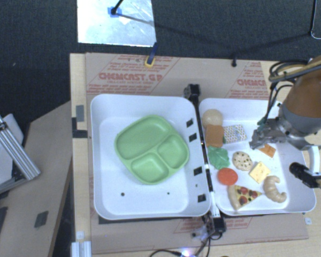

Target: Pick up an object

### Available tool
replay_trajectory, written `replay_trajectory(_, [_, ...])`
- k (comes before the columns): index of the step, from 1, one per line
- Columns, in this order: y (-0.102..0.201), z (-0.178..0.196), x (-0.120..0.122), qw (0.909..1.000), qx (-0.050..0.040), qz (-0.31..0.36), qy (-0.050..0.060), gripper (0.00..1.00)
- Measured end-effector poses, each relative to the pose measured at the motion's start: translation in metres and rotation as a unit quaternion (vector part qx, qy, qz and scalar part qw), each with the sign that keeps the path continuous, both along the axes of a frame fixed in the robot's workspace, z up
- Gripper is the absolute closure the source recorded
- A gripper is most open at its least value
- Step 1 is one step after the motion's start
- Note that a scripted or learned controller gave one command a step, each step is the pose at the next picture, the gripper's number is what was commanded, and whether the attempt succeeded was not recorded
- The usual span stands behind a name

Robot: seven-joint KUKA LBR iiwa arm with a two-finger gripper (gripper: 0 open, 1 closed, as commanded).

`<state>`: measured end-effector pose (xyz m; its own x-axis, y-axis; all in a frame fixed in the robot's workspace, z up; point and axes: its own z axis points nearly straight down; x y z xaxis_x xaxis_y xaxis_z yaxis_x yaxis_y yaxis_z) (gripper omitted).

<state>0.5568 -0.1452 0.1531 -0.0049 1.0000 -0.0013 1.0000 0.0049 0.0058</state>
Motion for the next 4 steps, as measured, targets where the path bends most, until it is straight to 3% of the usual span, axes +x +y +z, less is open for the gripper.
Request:
replay_trajectory(2, [-0.007,0.073,0.003,1.0000,0.0002,0.000,0.001,1.00])
replay_trajectory(4, [0.084,0.062,0.056,1.0000,0.0010,0.002,0.001,1.00])
